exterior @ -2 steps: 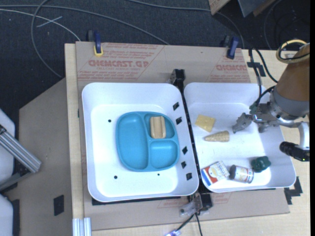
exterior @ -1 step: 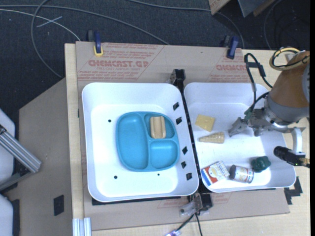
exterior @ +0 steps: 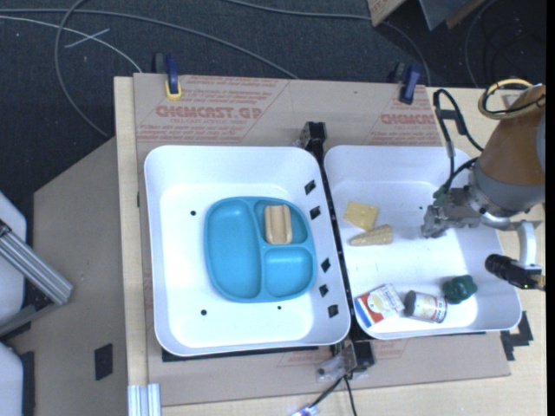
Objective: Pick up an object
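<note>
Fingers (exterior: 436,221): low over the floor of the right bin (exterior: 408,185), at centre right of the frame. Whether they are spread or closed cannot be told at this size, and nothing is seen between them. The grey wrist and orange band run off toward the right edge.

Candidate objects, all in the right bin:
- corn cob (exterior: 371,236), left of the fingers and apart from them;
- yellow wedge (exterior: 361,213), just above the cob;
- small can (exterior: 427,306) and red-and-white packet (exterior: 376,306), along the lower wall;
- dark green item (exterior: 460,288), lower right.

Left bin (exterior: 173,258): blue divided plate (exterior: 234,258) carrying a tan piece (exterior: 277,224) in its upper right compartment.

Assessment: approach step; no grasp is evident. The next move appears to call for shifting left to centre over the cob, or down-frame toward the can, before closing and lifting.
</note>
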`<action>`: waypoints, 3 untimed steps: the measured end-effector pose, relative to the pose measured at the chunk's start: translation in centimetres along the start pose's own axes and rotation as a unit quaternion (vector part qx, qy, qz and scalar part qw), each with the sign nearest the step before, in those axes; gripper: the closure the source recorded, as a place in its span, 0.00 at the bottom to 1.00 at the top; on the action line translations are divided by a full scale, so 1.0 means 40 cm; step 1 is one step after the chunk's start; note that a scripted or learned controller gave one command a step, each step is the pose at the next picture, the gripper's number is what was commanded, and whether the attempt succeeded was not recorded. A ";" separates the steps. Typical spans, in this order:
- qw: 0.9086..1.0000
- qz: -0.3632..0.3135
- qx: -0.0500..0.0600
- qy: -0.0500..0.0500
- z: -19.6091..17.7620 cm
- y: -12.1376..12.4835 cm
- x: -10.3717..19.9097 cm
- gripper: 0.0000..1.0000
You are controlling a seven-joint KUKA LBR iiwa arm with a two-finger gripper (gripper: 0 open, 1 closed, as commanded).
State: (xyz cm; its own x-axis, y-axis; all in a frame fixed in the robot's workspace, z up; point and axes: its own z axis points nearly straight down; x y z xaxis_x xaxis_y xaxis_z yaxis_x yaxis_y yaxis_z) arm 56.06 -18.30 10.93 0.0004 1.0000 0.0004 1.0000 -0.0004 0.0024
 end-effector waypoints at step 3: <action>1.000 -0.001 -0.003 -0.002 -0.393 0.037 -0.037 1.00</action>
State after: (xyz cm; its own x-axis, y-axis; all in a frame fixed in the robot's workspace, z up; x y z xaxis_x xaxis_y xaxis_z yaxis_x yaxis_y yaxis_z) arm 57.49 -19.77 26.67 -0.0012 1.0000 -0.0026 1.0000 0.0012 0.0076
